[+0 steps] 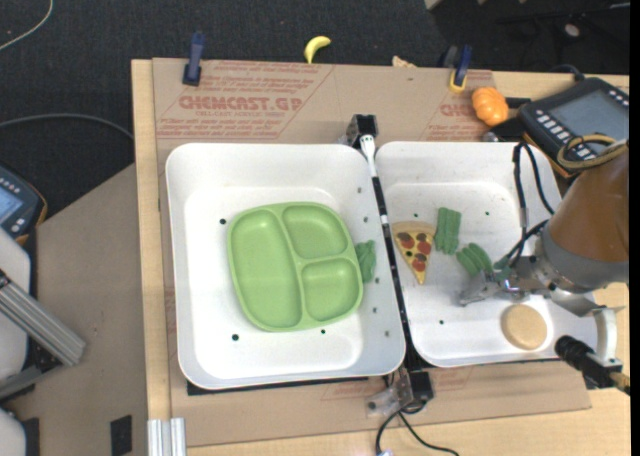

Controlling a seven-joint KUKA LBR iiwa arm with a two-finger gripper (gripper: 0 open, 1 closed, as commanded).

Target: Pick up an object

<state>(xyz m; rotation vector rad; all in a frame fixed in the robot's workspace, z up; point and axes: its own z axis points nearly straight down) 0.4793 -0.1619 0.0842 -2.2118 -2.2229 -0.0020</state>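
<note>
Tool point(478, 289) low beside green piece point(474, 260)

You can read red print on the brown board point(300, 94) behind the bins: "CHEMCAST G P" in large letters at the left, with a smaller red line above and another below it, both too small to read. The same red print shows again on the board at the right, near the blue clamp point(461, 66), but it's cut off and you can't make it out there.
</note>
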